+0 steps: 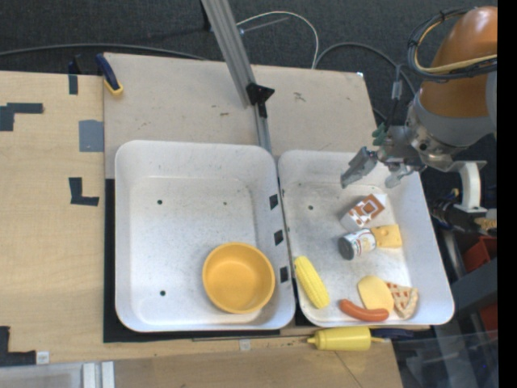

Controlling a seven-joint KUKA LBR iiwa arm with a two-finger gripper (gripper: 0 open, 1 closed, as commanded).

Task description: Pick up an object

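My gripper (376, 172) hovers over the far part of the right bin (311, 180), its two fingers spread open with nothing between them. Just below it lies a small brown-and-white carton (365, 210). Further toward the front are a small can (355, 243) on its side and a yellow cheese block (388, 236) touching it. A corn cob (312, 281), a red sausage (363, 311), a yellow round piece (374, 293) and a pizza slice (403, 300) lie along the bin's front.
The left bin (161, 176) holds a yellow bowl (237, 277) at its front right. A yellow mustard bottle (343, 339) lies on the bench outside the right bin's front edge. A grey pole (230, 35) rises behind the bins.
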